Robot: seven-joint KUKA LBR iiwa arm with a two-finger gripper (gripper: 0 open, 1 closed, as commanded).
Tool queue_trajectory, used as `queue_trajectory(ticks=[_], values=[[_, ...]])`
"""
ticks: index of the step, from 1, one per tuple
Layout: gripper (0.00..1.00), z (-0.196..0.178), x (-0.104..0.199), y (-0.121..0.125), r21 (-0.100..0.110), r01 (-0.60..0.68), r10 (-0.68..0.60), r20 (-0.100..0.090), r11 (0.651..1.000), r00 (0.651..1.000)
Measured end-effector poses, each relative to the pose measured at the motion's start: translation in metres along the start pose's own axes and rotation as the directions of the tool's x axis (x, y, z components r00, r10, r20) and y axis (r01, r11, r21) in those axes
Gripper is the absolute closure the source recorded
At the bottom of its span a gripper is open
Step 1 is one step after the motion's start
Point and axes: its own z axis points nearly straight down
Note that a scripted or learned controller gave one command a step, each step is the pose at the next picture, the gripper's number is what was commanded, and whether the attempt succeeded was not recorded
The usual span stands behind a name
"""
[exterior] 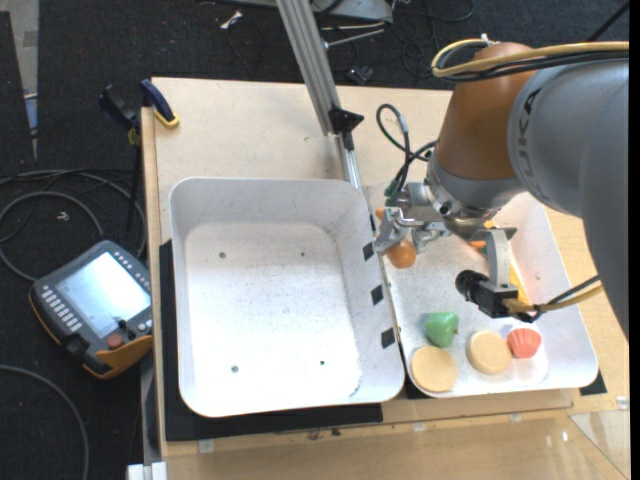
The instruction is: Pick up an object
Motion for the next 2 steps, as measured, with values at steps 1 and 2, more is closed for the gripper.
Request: queue_trajectory(ticks=[1, 2], values=[[1.0, -0.014, 0.048, 0.016, -0.002, 0.001, -0.001, -0.001, 1.0, 1.0], [1.0, -0.008, 0.095, 0.024, -0.001, 0.0, 0.0, 0.001, 1.0, 1.0]])
